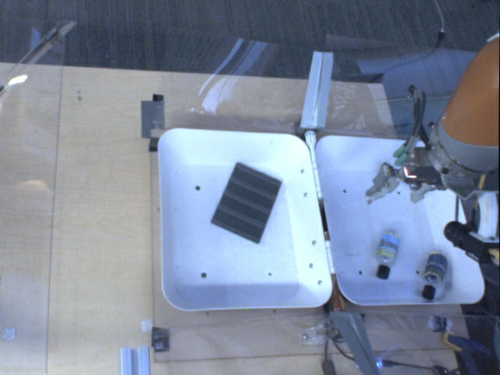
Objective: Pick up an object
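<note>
The arm (473,108) reaches in, its hand (400,184) spread open, holding nothing.

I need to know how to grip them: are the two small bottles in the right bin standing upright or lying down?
Lying down. Both small black-capped bottles rest lengthwise on the right white bin's floor, caps pointing toward the near rim.

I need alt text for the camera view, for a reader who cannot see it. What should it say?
A grey arm with an orange band reaches from the right, its tool above the right white bin, which holds two small bottles. The left white bin holds a dark ribbed rectangular block.
</note>
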`<state>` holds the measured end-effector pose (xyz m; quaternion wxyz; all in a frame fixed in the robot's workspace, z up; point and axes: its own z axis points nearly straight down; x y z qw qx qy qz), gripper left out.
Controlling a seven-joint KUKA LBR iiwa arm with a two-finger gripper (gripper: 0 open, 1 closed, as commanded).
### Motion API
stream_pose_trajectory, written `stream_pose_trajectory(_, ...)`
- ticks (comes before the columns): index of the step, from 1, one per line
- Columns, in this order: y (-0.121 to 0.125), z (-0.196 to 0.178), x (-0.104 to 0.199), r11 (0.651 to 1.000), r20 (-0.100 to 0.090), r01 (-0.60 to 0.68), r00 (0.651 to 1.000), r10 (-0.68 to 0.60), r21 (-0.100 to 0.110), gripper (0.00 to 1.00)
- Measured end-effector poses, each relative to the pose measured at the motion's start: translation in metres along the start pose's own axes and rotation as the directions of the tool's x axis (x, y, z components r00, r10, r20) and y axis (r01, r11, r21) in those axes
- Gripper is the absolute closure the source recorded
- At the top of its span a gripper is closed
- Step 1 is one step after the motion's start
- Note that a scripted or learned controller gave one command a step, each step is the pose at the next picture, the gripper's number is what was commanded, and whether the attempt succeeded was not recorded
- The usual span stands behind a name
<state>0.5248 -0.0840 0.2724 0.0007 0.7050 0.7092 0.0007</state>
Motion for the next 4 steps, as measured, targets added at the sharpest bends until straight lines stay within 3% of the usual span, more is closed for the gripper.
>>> stream_pose_trajectory(1, -0.037, 0.061, -0.069, 1.000, 0.001, -0.006, 1.000, 0.006, -0.001, 0.00)
stream_pose_trajectory(2, -0.035, 0.177, -0.064, 0.996, 0.002, 0.093, 0.996, -0.093, -0.006, 0.00)
stream_pose_trajectory(3, -0.033, 0.167, -0.064, 0.995, 0.003, 0.096, 0.995, -0.096, -0.010, 1.00)
stream_pose_trajectory(4, -0.022, 0.067, -0.041, 0.992, 0.001, 0.124, 0.992, -0.124, -0.004, 1.00)
